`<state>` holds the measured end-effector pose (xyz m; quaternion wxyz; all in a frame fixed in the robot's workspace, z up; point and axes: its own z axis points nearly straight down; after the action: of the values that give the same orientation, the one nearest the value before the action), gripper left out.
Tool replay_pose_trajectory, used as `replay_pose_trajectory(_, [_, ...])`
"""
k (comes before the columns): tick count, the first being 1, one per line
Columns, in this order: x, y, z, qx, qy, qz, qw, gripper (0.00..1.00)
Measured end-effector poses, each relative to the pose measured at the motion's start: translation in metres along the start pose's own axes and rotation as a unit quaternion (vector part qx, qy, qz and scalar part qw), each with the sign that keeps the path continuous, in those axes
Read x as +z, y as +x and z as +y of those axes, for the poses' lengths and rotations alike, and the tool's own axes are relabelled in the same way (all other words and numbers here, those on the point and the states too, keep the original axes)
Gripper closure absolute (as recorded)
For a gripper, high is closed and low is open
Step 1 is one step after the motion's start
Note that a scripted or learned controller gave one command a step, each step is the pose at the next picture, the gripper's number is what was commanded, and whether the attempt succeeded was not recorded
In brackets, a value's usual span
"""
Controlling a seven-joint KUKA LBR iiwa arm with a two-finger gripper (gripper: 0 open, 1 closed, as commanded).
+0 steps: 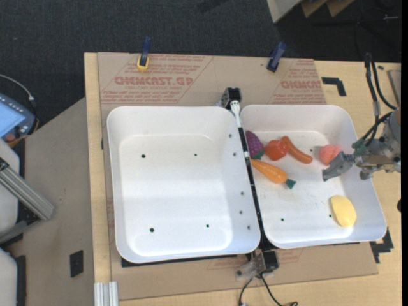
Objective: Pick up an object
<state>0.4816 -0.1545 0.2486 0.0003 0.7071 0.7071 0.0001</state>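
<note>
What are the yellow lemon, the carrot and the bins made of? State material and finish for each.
Lemon: likely moulded plastic, smooth with a soft sheen and uniform colour. Carrot: likely the same toy plastic, glossy orange with a green cap. Bins: thin white plastic, semi-gloss, with rounded formed rims.

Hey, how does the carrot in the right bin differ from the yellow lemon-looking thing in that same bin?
The carrot is orange with a small green tip; the lemon is plain yellow. The carrot is long and tapered, while the lemon is a rounded oval. The carrot lies near the divider between the bins, close to the other toy foods; the lemon sits alone toward the near right corner. Both rest on the floor of the right bin, and both lie apart from the gripper.
</note>
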Motion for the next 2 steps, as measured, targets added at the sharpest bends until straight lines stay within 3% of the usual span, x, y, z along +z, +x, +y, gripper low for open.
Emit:
replay_pose_trajectory(1, [0.068, 0.069, 0.027, -0.004, 0.004, 0.002, 1.0, 0.0])
replay_pose_trajectory(2, [0.064, 0.106, 0.087, -0.003, -0.002, 0.0, 1.0, 0.0])
